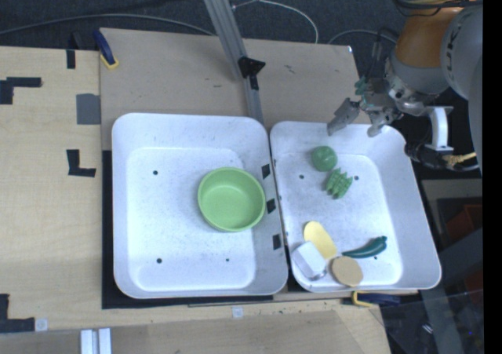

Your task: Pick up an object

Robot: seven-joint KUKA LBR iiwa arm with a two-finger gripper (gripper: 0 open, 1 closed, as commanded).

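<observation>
From the overhead camera, the gripper (pixel 357 122) hangs over the far rim of the right bin (pixel 408 187), its fingers (pixel 339 123) spread apart with nothing between them. Just in front of the fingers lies a green ball (pixel 322 158), and a ridged green toy (pixel 339 184) sits beside it. Farther toward the near rim are a yellow piece (pixel 318 236), a white block (pixel 308 258), a tan disc (pixel 346 271) and a dark green pepper (pixel 365 248). Well to the fingers' left, a green bowl (pixel 230 199) rests in the left bin (pixel 149 187).
</observation>
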